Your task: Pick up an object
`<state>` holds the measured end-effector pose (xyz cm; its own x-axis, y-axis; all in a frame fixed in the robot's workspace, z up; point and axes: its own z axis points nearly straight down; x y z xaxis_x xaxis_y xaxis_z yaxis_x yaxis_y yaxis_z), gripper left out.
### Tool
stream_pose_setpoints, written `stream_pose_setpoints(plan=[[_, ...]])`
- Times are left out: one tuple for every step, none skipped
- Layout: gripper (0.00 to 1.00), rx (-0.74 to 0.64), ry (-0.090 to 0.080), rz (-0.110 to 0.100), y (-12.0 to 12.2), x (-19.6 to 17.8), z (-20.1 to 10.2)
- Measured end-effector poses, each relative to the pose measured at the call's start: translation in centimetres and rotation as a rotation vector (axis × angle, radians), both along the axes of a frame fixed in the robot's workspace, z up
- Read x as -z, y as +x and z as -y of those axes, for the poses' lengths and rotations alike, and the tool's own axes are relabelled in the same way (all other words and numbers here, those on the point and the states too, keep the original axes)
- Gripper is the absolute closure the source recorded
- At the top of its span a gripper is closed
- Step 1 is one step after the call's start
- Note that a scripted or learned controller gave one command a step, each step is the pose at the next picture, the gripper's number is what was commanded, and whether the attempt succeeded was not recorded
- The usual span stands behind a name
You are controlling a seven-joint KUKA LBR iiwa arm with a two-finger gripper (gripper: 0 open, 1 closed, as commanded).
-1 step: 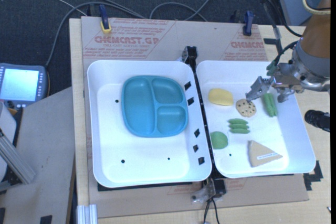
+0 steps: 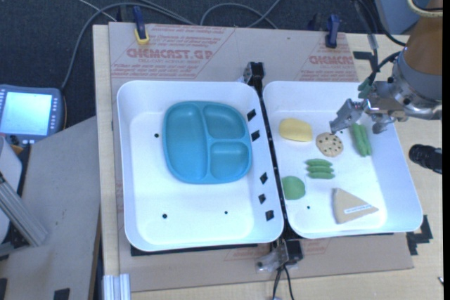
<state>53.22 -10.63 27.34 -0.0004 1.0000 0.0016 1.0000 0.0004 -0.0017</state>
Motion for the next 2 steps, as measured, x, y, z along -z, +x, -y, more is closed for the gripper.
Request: stream_pose_setpoints(plan=[[0.00, 0.000, 0.001, -0.003, 1.0, 5.1, -0.4], [0.00, 0.001, 0.001, -0.004, 0.9, 9.5, -1.1]])
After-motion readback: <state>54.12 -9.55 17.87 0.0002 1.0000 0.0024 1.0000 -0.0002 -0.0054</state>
